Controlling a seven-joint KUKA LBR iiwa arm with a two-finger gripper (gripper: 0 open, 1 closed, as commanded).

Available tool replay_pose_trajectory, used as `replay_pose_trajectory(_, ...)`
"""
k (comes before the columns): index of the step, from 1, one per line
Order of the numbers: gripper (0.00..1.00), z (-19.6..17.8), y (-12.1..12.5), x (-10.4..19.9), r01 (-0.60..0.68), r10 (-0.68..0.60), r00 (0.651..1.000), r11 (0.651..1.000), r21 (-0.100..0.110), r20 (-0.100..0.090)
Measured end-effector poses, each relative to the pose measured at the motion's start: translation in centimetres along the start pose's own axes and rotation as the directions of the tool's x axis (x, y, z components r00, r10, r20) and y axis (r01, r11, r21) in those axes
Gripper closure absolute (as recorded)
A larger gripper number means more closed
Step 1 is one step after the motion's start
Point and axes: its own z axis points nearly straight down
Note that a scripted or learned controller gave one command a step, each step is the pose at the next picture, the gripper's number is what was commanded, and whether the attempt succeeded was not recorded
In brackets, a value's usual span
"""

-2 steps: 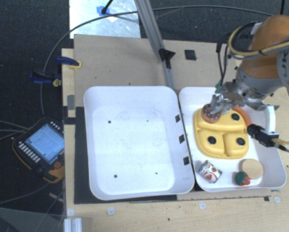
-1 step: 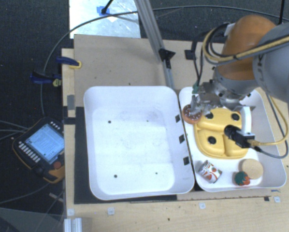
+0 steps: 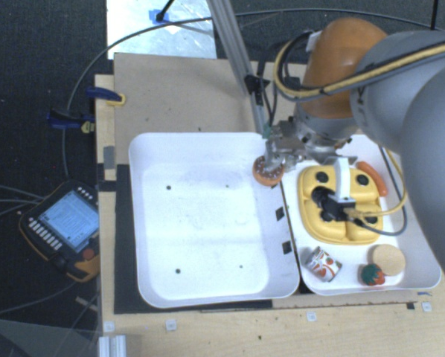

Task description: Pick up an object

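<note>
We judge this mid-transfer: the gripper [image 3: 276, 155] hangs over the rim between the bins, fingers pinching a small brown round object [image 3: 266, 172] at the yellow toy's [image 3: 341, 207] upper-left; next we need a steady carry

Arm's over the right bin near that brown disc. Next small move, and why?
Probably a short lift straight up, then check. The hand sits at the right bin's upper-left corner, right on the small round brown object by the wall between bins. I can't see whether it is gripped; raising a little would show that, clear of the yellow toy.
</note>
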Motion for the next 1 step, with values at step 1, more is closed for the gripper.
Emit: replay_pose_trajectory(1, 1.00, -0.40, 0.72, 6.45, 0.002, -0.002, 1.000, 1.000, -0.001, -0.002)
